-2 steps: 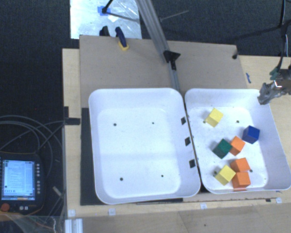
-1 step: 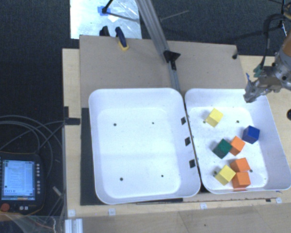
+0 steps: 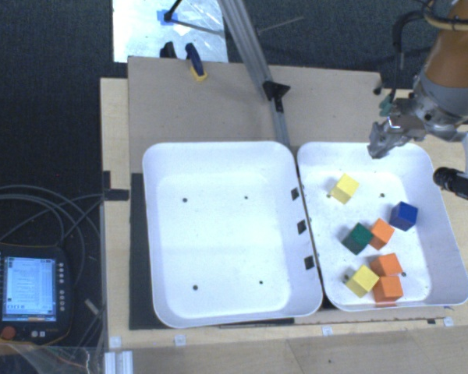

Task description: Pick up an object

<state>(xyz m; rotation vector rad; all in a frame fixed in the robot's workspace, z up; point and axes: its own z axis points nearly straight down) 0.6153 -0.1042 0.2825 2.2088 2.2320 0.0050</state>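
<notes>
Tool (image 3: 378, 148) hangs over the far edge of the right bin (image 3: 444, 255), above its upper rim; whether it is spread or pressed together I cannot tell, and nothing shows in its grip. Inside that bin lie a yellow cube (image 3: 345, 188) nearest the tool, a blue cube (image 3: 403, 215), a green cube (image 3: 358, 238) touching an orange cube (image 3: 381, 233), and near the front a second yellow cube (image 3: 363, 280) beside two orange cubes (image 3: 388, 276). To the left sits the left bin (image 3: 226, 232) on the table (image 3: 210, 104)
</notes>
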